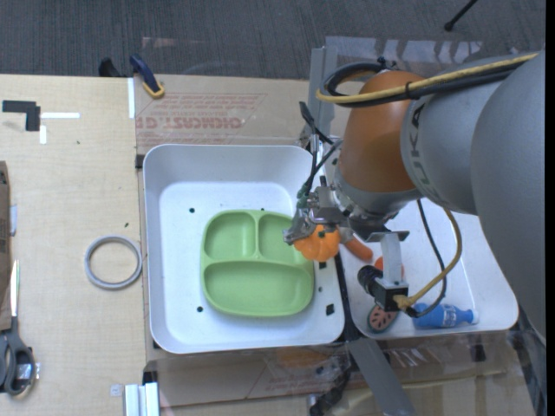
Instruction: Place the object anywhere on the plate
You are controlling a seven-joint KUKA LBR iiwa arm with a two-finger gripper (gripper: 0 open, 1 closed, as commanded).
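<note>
The green divided plate [256, 271] lies in the left white bin [169, 232]. My gripper [310, 224] hangs over the plate's right rim, by the wall between the two bins. A rounded orange object [317, 244] sits between its fingers, lifted above the plate's upper right compartment and the bin wall. The gripper is shut on it. The arm's orange band and grey body cover much of the right bin.
The right bin [486, 276] holds a small red-orange piece [358, 250], a blue bottle [444, 316] and a round brownish thing [378, 319]. On the bench to the left lie a tape ring [113, 261] and scissors [13, 362].
</note>
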